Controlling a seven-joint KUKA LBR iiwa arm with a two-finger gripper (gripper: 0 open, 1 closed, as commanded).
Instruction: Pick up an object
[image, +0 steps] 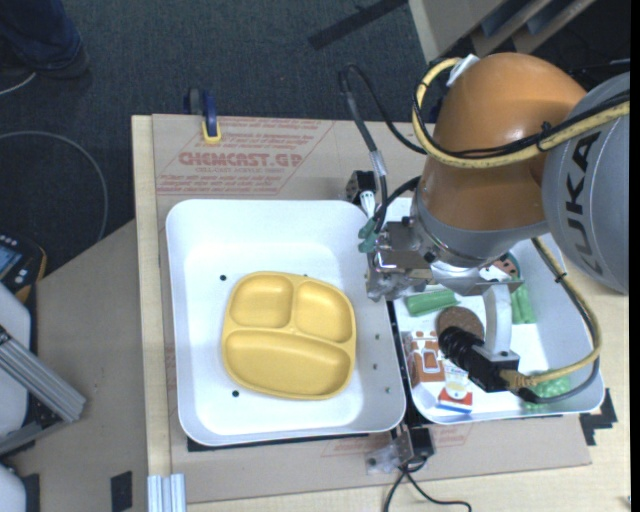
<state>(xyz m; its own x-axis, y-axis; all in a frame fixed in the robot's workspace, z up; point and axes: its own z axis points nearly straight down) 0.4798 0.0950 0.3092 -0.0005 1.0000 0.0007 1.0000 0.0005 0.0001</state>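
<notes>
**Nothing lifted yet: arm low over the seam between the bins**

From where I stand, the pick looks barely begun. Every object I can make out lies in a bin. The yellow divided plate rests flat in the left bin, a little toward 5 o'clock of its centre, well apart from the arm. The right bin holds the small stuff. A green piece lies near its 10 o'clock corner, and a brown round thing sits just beside it toward 4 o'clock. A small carton lies down at 7 o'clock, close to the rim.

The arm bulks over most of the right bin, so whatever lies at 12 o'clock under it is hidden from me. The pincer sits at the right bin's 9 to 10 o'clock edge, over the seam where the two bins meet, with the green piece nearest it. The wrist covers its working end, so I cannot tell whether it is wide or narrow, or whether it touches anything. I see nothing carried in it. By my reckoning the closing, gripping and lifting all remain.
</notes>
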